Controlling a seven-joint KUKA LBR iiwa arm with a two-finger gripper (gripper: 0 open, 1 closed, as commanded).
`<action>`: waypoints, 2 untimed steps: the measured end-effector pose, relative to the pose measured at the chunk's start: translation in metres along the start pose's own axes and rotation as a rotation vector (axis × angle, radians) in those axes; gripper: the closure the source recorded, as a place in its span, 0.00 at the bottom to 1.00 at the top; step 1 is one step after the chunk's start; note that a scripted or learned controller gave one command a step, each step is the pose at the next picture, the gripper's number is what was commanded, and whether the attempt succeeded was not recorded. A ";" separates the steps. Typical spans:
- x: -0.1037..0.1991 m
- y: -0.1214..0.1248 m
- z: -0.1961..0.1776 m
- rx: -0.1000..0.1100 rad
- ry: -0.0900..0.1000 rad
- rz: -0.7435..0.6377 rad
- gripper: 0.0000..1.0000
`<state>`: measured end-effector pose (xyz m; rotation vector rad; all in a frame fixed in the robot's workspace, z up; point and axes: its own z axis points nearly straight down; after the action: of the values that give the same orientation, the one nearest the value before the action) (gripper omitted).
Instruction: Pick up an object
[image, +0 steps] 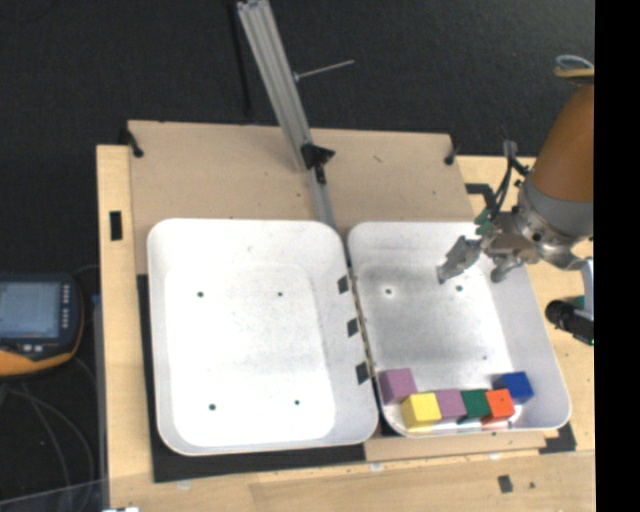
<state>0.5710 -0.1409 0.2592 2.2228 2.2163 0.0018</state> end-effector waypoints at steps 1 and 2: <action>-0.015 0.021 0.113 0.009 0.000 0.000 0.00; -0.016 0.023 0.097 -0.001 -0.001 0.004 1.00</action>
<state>0.5943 -0.1573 0.1627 2.2263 2.2111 0.0024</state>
